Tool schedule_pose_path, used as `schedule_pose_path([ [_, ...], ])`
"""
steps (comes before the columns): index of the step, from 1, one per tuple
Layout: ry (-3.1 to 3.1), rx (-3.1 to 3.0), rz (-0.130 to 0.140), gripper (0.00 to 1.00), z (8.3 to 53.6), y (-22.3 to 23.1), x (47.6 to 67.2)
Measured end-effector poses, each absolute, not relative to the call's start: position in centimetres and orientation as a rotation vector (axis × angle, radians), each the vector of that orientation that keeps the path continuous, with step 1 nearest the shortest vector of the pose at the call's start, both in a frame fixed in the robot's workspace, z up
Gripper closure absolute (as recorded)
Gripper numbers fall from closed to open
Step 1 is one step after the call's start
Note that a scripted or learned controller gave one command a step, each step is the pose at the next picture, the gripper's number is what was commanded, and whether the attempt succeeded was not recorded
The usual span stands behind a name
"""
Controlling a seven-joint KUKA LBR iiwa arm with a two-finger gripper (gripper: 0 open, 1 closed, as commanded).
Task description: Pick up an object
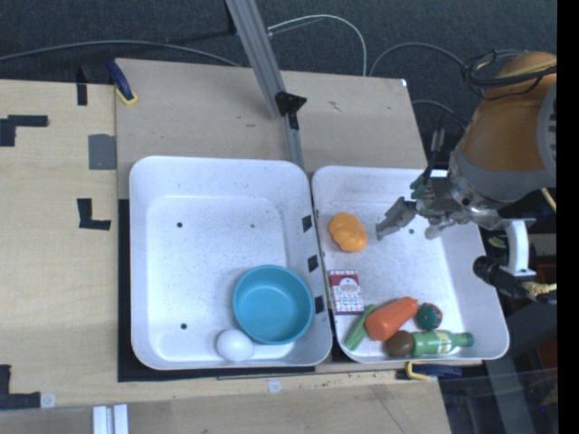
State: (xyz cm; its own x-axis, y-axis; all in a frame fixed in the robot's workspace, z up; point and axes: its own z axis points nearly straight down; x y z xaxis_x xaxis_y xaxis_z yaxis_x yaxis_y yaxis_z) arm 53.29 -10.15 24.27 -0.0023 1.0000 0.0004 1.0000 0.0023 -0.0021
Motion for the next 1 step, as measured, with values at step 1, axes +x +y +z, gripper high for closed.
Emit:
schedule_pose_path([
  [1,-2.223,-2.218,0.002,0.0,24.27,-10.16,53.29],
])
